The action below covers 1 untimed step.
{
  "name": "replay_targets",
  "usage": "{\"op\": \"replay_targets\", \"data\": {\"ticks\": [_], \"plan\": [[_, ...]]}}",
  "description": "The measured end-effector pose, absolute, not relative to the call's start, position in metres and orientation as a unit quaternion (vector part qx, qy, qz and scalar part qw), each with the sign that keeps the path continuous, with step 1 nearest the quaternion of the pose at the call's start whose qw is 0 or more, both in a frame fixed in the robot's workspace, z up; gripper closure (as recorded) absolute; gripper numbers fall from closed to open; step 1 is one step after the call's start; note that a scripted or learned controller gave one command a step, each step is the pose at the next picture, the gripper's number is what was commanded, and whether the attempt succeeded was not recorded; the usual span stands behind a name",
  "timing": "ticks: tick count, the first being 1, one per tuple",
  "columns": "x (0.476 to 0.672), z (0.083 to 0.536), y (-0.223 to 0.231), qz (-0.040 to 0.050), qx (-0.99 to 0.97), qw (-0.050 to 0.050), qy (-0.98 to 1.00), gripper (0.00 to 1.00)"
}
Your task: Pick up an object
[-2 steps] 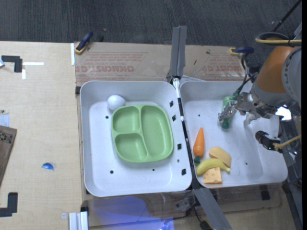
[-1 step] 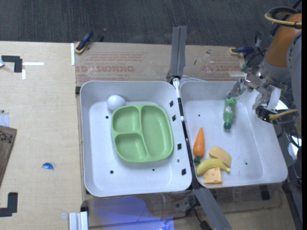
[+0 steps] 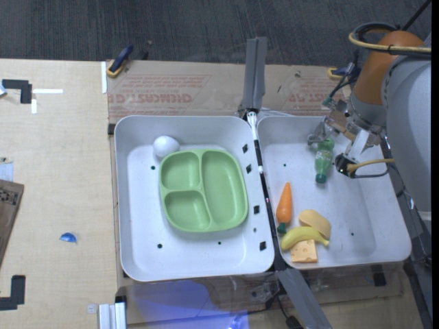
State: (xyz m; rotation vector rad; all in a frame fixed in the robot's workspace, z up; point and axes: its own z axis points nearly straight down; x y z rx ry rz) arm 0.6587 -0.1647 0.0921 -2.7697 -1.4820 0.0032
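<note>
One plate [image 3: 204, 189], one carrot [image 3: 284, 203], one banana [image 3: 302, 236]

Matt green plastic tray [image 3: 204, 189] lies in a smooth white plastic bin [image 3: 185, 262] on pale wood bench [image 3: 55, 177].

Reaching in from the right, grey arm [image 3: 411, 108] bent down, orange band [image 3: 381, 64] just above the gripper [image 3: 334, 141].

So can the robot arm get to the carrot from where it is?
Probably yes. The carrot lies bare by the right bin's left wall, nothing on top, and the end effector hangs over that bin by the green bottle.
</note>
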Motion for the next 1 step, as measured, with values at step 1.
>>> {"op": "replay_targets", "data": {"ticks": [1], "plan": [[0.6590, 0.1016, -0.1643, 0.0022, -0.881, -0.001, -0.474, 1.00]]}}
